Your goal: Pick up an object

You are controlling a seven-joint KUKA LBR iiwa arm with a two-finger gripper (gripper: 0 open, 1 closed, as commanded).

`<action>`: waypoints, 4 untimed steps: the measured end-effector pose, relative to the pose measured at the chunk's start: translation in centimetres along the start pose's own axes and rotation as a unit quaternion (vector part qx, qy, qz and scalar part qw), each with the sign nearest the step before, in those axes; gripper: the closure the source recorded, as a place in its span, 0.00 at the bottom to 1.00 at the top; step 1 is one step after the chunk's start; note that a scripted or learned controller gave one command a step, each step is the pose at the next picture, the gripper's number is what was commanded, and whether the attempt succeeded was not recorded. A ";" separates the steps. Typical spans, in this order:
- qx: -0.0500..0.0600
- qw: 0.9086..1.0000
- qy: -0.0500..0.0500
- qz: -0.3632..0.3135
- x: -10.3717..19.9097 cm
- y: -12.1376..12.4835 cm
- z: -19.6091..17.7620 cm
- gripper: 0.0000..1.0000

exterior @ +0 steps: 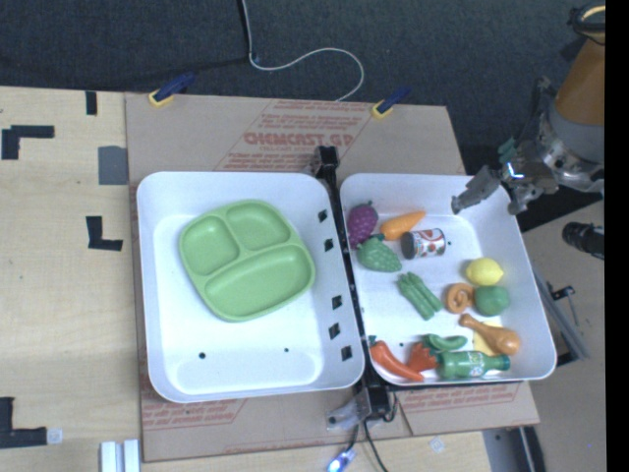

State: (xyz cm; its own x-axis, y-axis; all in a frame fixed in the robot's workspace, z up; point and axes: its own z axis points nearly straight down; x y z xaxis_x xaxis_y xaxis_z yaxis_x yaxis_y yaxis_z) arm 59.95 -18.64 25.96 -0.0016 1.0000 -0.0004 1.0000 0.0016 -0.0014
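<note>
The right bin (pixel 526 254) holds several toy foods: purple grapes (pixel 362 220), a carrot (pixel 403 225), a small can (pixel 428 243), a leafy green (pixel 378 256), green beans (pixel 420 295), a lemon (pixel 484 271), an orange slice (pixel 458 297), a lime (pixel 492 301), a drumstick (pixel 491 334), a green bottle (pixel 472 365) and a red pepper (pixel 391 361). My gripper (pixel 496 195) hangs over the bin's upper right corner, above and right of the can. It is open, with nothing between its fingers (pixel 473 192).
A green divided plate (pixel 248 259) lies in the left bin (pixel 157 293). Both bins rest on a cardboard sheet (pixel 295 136). A white cable (pixel 295 62) loops across the dark floor at the back.
</note>
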 end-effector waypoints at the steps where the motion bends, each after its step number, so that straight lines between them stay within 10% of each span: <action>1: -0.003 1.000 0.001 -0.004 7.5 -4.5 -7.7 0.00; 2: 0.003 1.000 0.001 -0.002 14.1 -11.9 -4.3 0.00; 3: 0.001 1.000 0.000 -0.001 13.9 -11.6 -5.4 1.00; 4: 0.000 1.000 0.000 -0.002 18.3 -9.8 -5.0 1.00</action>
State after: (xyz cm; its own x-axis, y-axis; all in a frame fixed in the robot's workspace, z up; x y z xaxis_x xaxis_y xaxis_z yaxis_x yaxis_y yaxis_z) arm 50.11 -0.40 31.00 -0.0052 1.0000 -0.0002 1.0000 0.0052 -0.0016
